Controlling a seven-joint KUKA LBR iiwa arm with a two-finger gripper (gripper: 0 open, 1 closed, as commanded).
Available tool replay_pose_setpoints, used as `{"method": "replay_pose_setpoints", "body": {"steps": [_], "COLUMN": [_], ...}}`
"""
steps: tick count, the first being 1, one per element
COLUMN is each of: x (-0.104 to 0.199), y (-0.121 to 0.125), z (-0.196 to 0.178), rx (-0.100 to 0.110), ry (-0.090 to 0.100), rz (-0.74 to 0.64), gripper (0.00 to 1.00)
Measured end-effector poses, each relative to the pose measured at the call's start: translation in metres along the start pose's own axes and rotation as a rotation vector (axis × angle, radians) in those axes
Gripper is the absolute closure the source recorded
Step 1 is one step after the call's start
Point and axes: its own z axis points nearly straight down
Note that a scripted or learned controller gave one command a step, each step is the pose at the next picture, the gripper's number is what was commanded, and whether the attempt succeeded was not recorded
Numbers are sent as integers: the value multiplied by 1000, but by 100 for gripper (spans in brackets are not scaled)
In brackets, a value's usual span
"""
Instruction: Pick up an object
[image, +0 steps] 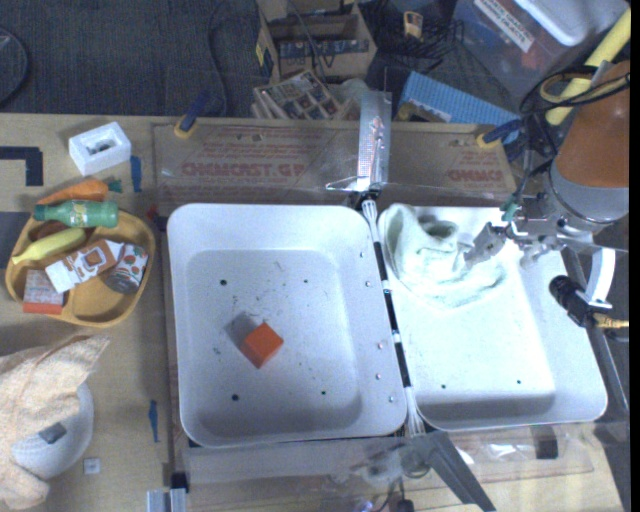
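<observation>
- Bench front edge (300, 470) nearest the camera: bare wood strip under the two bins, some clear plastic film bunched near the middle.
- Left bin (200, 400): orange block (264, 345) sits on the floor, slightly left of centre, turned corner-on (a small grey shadow or grey piece touches its upper-left side, can't tell which). A few dark specks on the floor around it.
- Right bin (520, 400): pale crumpled cloth (440, 265) bunched in the far-left corner, partly riding up the bin wall. Rest of the floor shows just a few dark dots.
- Gripper (482, 243): over the far part of the right bin, at the right edge of the cloth, tilted toward it. Fingers look closed or nearly so, tips on or just above the cloth; can't tell whether any fabric is pinched between them.
- Arm (590, 150) comes in from the right, orange band visible above the grey wrist, cables trailing off the top right.
- Orange block is well apart from the gripper, in the other bin.
- Left of the bins: yellow bowl (70, 300) with toy food (green bottle (80, 213), banana, small packets), a white box (99, 147) beyond it, beige cloth (50, 390) at the near left.
- Behind the bins: cardboard panel (260, 160) with red lettering, standing along the far edge.
</observation>
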Motion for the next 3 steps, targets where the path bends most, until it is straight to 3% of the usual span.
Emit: {"method": "replay_pose_setpoints", "body": {"steps": [1,2,3], "x": [-24,-48,-41], "y": [65,43,15], "z": [112,109,112], "rx": [-14,-2,-9], "ry": [-5,0,-2], "rz": [79,-66,-110], "gripper": [0,0,0]}}
